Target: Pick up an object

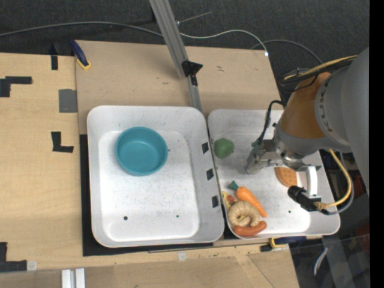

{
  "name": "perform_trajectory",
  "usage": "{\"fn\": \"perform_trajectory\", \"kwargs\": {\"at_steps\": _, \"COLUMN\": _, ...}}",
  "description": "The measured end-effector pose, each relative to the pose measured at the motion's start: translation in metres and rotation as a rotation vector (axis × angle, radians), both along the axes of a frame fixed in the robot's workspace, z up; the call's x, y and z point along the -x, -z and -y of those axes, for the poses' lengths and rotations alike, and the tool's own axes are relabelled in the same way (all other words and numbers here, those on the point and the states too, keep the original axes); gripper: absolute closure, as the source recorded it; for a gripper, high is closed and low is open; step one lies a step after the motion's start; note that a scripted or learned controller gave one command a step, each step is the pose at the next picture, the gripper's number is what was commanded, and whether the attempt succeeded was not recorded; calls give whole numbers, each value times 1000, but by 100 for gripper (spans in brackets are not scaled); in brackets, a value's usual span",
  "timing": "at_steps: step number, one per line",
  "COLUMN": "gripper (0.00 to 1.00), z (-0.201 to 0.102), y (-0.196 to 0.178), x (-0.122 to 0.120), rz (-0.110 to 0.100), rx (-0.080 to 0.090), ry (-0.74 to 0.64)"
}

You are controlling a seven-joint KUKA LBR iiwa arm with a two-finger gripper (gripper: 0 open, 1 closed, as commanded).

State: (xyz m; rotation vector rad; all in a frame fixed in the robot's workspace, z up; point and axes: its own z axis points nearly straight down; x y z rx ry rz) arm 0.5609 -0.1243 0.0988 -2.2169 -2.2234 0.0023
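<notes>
Green ball (224, 147): lay in right bin (237, 120), loose. Gripper (257, 164): just right of ball; jaws' state could not be told. Carrot (250, 200), tan pastry (243, 213), red sausage (248, 227): below ball. Blue bowl (141, 151): left bin (105, 215), well left of ball. No legible writing.

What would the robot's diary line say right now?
gripper low in right bin | nothing seen held | green ball beside it | carrot nearer front
</notes>
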Motion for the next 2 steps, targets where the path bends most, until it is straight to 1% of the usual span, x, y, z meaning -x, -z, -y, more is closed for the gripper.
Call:
{"fn": "perform_trajectory", "kwargs": {"at_steps": 1, "gripper": 100, "z": 3, "y": -43, "x": 4, "rz": 4, "rx": 0, "ry": 2}}
{"fn": "perform_trajectory", "kwargs": {"at_steps": 2, "gripper": 100, "z": 2, "y": -93, "x": 4, "rz": 1, "rx": 1, "ry": 2}}
